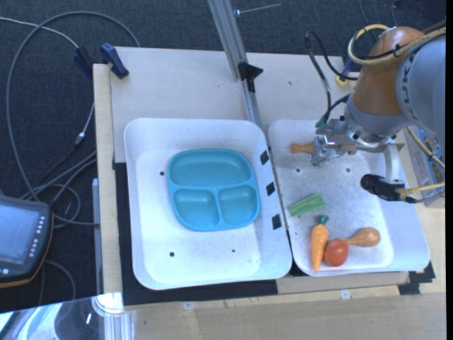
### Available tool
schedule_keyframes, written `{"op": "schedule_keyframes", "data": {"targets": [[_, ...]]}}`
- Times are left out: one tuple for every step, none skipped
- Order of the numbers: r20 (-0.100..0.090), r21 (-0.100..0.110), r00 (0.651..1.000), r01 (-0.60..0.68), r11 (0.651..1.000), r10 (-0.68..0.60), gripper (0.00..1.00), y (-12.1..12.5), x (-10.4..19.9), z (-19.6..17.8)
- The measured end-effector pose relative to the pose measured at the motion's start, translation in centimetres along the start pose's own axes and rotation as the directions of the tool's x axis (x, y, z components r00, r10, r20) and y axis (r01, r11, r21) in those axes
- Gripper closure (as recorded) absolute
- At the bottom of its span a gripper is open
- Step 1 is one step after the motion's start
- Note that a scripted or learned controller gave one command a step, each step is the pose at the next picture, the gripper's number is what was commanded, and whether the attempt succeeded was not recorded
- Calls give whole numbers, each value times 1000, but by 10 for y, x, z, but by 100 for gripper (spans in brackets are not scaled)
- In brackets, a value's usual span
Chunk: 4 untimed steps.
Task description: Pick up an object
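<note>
Two shallow white plastic bins sit side by side. The left bin [152, 261] holds one blue three-compartment plastic plate [211, 188]. The right bin [403, 250] holds five toy foods: one green flat piece [306, 205], one orange carrot [319, 241], one red tomato [336, 252], one tan pear-shaped piece [364, 237], and one tan stick-like piece [302, 147].

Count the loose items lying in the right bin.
5: a tan piece beside the claw, a green piece mid-bin, then a carrot, a tomato and a tan gourd near the front. The arm may hide others.
</note>
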State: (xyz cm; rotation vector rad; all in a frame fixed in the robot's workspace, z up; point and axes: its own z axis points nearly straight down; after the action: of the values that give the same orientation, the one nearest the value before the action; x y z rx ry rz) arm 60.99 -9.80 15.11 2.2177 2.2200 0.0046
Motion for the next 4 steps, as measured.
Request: {"op": "schedule_keyframes", "data": {"targets": [[0,-4,1000,1,1000,-1,100,8,5,-62],[0,-1,1000,1,1000,-1,100,9,6,-97],[-3,8,1000,4,1000,-4,100,-4,55,-85],[-4,7,1000,6,1000,-6,100,-23,108,-95]]}}
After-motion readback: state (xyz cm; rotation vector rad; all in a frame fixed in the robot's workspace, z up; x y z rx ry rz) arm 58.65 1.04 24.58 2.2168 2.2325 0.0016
